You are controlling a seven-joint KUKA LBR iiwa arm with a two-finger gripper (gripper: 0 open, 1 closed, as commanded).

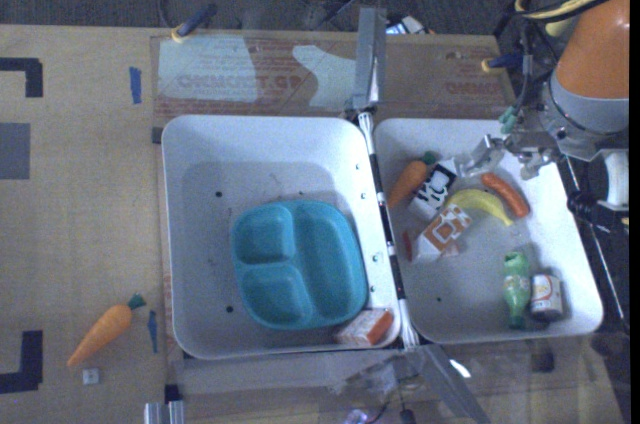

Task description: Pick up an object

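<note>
Banana (480, 205) lies just below the jaws (507, 155), untouched.

divided plate (298, 264): teal
bins (190, 162): white
banana (480, 205): yellow
carrots (100, 333): orange w/ green tops (one outside bins)
bottle (516, 286): green
carton (444, 232): orange & white pattern

stray carrot (100, 333) on cardboard bench (70, 242)

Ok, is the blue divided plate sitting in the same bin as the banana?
No, the blue divided plate lies in the left bin, while the banana lies in the right bin.
</note>
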